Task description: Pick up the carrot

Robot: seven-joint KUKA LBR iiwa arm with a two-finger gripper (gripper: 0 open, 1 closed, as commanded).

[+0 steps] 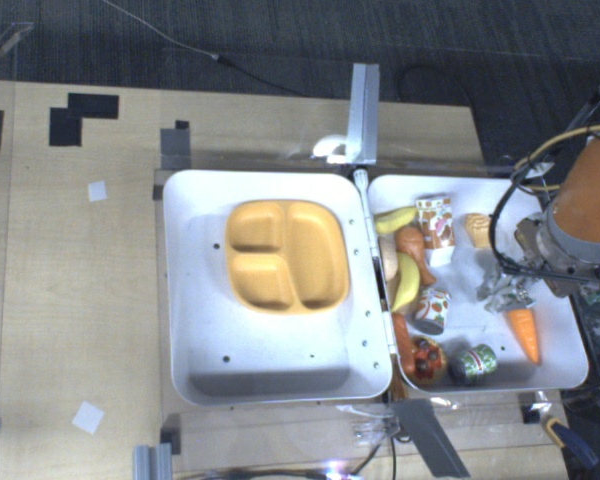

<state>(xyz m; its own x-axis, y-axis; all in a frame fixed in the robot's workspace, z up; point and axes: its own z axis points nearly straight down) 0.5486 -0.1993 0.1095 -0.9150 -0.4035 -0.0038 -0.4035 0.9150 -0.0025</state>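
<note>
Green can (474,363) lies near carrot (524,334).

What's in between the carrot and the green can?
Nothing: the camera view shows bare white bin floor between the carrot and the green can.

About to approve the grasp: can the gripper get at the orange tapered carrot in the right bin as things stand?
Probably yes. The orange tapered carrot lies alone on bare floor of the right white bin, apart from the other items, with the gripper right at its upper end.
</note>
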